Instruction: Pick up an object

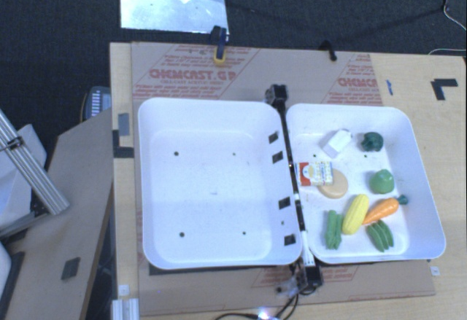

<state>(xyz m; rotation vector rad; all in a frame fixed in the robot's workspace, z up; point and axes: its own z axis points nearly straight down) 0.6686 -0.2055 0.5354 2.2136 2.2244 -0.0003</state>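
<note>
From where I stand, every candidate sits in the right bin [419,165]: a white block [337,142], yellow corn [355,213], an orange carrot [381,211], green pieces. The white block lies apart from its neighbours, so I'd come straight down over it, clear of the bin wall. How the jaws stand I cannot tell.

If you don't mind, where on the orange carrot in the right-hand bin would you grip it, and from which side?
I'd grip the orange plastic carrot across its thick middle, coming straight down from above. It lies flat and slanted, green tip up-right, so close across its narrow width. The yellow corn cob lies close at its lower-left end, so staying mid-body probably leaves more room.
</note>
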